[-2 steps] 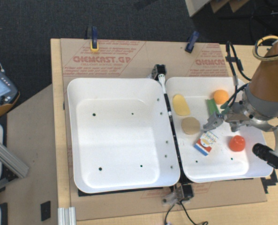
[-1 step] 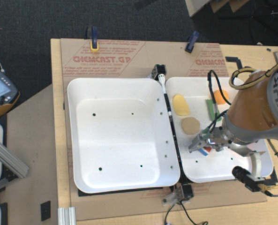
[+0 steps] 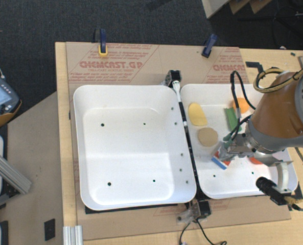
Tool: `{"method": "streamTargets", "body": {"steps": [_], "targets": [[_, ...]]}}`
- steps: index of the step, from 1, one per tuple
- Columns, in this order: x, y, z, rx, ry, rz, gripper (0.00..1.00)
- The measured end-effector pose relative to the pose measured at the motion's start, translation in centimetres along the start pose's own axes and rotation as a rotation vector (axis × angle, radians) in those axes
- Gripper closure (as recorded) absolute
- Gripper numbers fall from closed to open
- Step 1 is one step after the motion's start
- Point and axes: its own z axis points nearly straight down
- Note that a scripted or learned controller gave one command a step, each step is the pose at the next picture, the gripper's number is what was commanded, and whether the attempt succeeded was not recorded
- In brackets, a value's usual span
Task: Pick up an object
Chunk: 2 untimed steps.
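Over the right-hand shallow white bin (image 3: pixel 233 190), the grey arm with its orange band (image 3: pixel 279 114) reaches in from the right and covers much of that bin's far side. Its two-finger gripper (image 3: pixel 227 153) sits low among the objects, but whether it is wide, narrow or holding anything cannot be told from this angle. Just beside it lies a small blue block with a red end (image 3: pixel 219 162), partly tucked under the wrist. A round tan disc (image 3: pixel 208 136) and a yellow oval piece (image 3: pixel 197 114) lie apart to its left. A green stick (image 3: pixel 231 118), an orange piece (image 3: pixel 240 104) and a red scrap (image 3: pixel 255 161) are each partly hidden by the arm. Alongside sits the left-hand white bin (image 3: pixel 125 147).
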Motion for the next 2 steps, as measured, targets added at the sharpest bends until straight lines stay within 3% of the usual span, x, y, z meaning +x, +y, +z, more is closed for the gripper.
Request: {"method": "streamTargets", "body": {"steps": [1, 2], "targets": [[3.5, 0.0, -13.5, -0.013, 0.001, -0.008, 1.00], [9.6, 3.8, -10.0, 0.000, 0.001, -0.009, 1.00]]}}
